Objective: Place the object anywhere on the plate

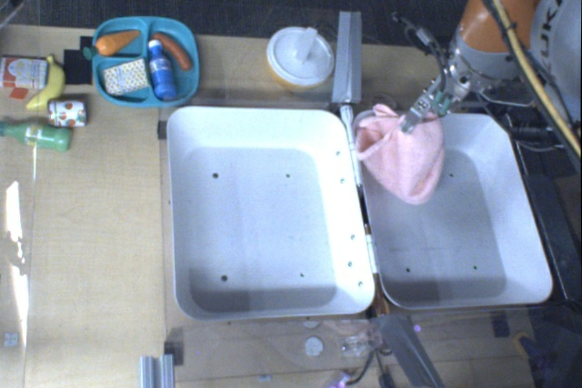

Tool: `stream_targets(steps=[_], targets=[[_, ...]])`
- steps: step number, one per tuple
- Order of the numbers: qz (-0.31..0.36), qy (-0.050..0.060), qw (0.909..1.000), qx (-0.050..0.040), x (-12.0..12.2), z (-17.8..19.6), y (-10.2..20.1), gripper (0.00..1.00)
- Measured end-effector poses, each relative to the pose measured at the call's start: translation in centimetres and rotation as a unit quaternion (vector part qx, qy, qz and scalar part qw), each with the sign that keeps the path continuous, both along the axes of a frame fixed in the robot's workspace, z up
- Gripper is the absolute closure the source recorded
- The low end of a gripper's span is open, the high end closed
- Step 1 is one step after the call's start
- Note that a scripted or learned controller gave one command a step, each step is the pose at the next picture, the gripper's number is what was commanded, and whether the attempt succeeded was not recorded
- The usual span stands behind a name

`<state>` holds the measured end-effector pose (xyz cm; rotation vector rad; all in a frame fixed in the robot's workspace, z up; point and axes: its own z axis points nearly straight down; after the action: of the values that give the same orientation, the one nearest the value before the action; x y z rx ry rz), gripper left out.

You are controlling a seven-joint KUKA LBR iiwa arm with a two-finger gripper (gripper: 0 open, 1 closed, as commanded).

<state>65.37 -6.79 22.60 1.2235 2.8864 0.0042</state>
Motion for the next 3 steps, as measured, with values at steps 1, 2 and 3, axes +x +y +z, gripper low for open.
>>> stream_targets(steps=[1,2,3], targets=[[0.200,0.001,0.9797,-0.0007,-0.5,0.9,5.7,1.00],[0.392,0.000,0.9201,-0.0013,-1.4,1.3,11.5,1.00],[0.393,0.000,0.9197,-0.0013,-2.5,0.7,16.6,1.00]])
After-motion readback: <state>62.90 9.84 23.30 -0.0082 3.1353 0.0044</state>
